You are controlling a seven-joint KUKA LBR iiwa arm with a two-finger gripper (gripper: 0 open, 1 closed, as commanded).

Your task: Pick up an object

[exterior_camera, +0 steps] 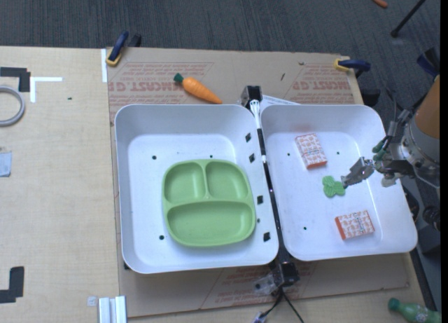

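Grey arm (422, 148) enters from the right edge, raised over the right bin (297, 241). Its wrist is angled down and leftward, and the gripper (355, 174) is low over the bin floor. Whether the gripper is open or closed cannot be told, and nothing is seen held in it.

Well left of the gripper, the left bin (133, 174) holds a green divided plate (208, 202). Two patterned boxes lie in the right bin, one (311, 150) up and left of the gripper and the other (354, 225) below it, both apart from it. A toy carrot (198, 88) lies on the cardboard beyond the bins.

The small green piece (332, 188) lies on the bin floor just beside the gripper tip, at its lower left; contact cannot be judged. It is slightly longer left to right, and its facing is too small to read.
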